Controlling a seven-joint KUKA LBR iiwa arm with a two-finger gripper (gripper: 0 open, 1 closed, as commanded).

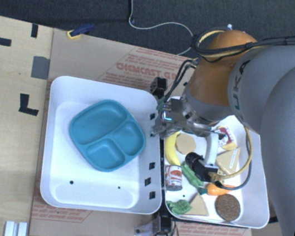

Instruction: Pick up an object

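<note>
At the near end of the right bin (pixel 254 187) lie a green leafy piece (pixel 180 207), a tan wedge (pixel 199 207) and a round brown biscuit (pixel 228 207). Just beyond them a small red-and-white can (pixel 174 177) sits by the bin's left wall, with an orange carrot (pixel 215 191) to its right. Farther in, a yellow banana (pixel 171 150) curves along that wall beside a pale round disc (pixel 186 144). My gripper (pixel 188 128) hangs over the far half of this bin, just above the far ends of the banana and the disc. My own wrist hides it, so I cannot tell how far open it is or whether it has hold of anything. In the left bin (pixel 46 181) a blue divided plate (pixel 108 135) lies well apart from my gripper. Beyond both bins a cardboard sheet (pixel 118 61) shows, and farthest off a white cable (pixel 152 28) crosses dark cloth.
</note>
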